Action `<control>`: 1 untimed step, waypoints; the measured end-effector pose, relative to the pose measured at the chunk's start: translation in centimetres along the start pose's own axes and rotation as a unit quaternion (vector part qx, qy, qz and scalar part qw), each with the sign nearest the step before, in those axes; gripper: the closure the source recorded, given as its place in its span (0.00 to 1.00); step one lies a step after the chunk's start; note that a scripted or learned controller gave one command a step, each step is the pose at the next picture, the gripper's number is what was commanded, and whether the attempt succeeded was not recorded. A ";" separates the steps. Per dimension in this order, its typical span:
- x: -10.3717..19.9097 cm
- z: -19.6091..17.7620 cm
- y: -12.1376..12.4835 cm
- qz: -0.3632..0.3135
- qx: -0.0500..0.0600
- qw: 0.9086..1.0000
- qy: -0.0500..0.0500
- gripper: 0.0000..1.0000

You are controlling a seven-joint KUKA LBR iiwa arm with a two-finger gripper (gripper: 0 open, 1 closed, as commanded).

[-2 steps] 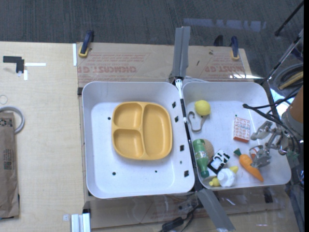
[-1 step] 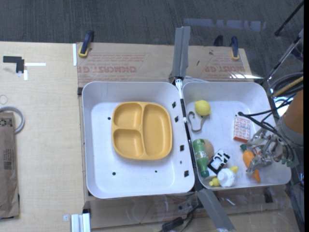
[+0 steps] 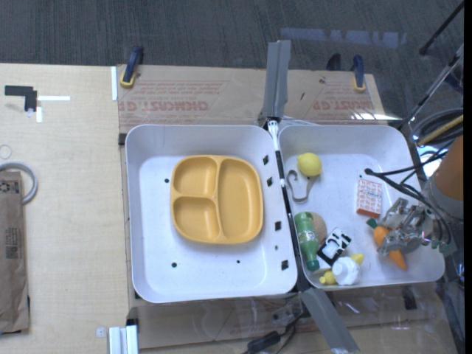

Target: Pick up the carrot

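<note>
Your end effector (image 3: 402, 231) sits low in the right bin (image 3: 346, 135), near its right wall, with the carrot (image 3: 391, 248) directly under it. Orange shows at the left of the fingers and again below them, so the carrot looks pinched between them, though the metal parts hide the contact itself.

Going by size, you have the bench (image 3: 59, 198) carrying both bins. The left bin (image 3: 147, 220) holds a yellow divided plate (image 3: 217, 198). In the right bin, a green bottle (image 3: 305, 240) lies along the left wall, beside a brown round object (image 3: 317, 226). A red-and-white card (image 3: 369, 196) lies just up and left of the end effector. A lemon (image 3: 309, 164) rests near the top left, a white and yellow toy (image 3: 344, 270) near the bottom edge.
</note>
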State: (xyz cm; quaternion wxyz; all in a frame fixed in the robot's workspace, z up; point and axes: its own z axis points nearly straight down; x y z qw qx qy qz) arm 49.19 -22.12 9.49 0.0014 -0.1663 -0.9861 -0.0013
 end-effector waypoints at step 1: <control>-13.1 -13.9 8.3 0.016 0.001 1.000 -0.003 1.00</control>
